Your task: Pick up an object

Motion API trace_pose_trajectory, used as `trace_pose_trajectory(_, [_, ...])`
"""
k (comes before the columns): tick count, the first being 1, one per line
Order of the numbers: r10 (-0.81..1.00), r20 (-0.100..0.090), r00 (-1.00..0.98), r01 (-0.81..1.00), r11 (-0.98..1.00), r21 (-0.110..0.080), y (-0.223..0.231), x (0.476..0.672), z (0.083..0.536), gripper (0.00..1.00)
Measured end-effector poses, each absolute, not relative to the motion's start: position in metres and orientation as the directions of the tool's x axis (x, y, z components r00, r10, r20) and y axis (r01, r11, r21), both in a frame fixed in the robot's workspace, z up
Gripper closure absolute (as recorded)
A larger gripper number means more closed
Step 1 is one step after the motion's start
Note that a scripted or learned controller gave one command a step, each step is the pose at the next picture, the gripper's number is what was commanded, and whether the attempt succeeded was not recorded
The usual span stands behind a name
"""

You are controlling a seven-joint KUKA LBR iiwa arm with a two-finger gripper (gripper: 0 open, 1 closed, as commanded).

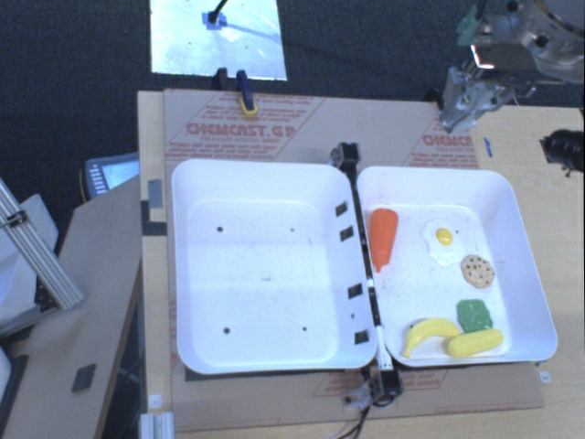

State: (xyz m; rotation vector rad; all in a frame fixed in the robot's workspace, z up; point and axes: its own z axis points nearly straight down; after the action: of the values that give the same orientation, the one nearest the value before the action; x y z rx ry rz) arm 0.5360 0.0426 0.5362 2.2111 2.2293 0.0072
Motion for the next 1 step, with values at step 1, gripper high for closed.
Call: trace_pose_trajectory(1, [1.0,0.003,-0.012,1.0,0.012,0.001,0.1196,0.4849,0.5354,1.0])
